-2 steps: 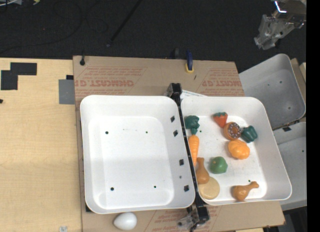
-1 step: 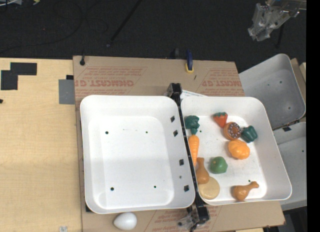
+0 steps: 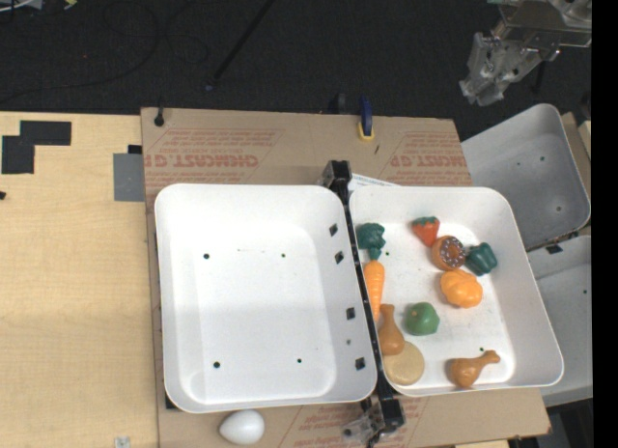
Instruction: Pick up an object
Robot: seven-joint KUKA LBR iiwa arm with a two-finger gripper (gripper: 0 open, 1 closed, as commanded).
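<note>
Several toy foods lie in the right bin [image 3: 521, 234]: a green broccoli [image 3: 370, 237], a carrot [image 3: 374, 282], a red pepper [image 3: 427, 230], a brown donut [image 3: 450, 252], a dark green pepper [image 3: 481, 259], an orange fruit [image 3: 461, 289], a green apple [image 3: 421, 318], two drumsticks [image 3: 471, 369] [image 3: 390, 332] and a tan round piece [image 3: 405, 364]. My gripper [image 3: 483, 74] hangs high at the top right, well behind the right bin and far from every object. Nothing is seen in it.
The left bin [image 3: 179, 243] stands beside the right one on a cardboard sheet [image 3: 251, 152]. A white egg [image 3: 241, 427] lies on the cardboard in front of the left bin. A grey metal plate [image 3: 541, 161] slants at the right.
</note>
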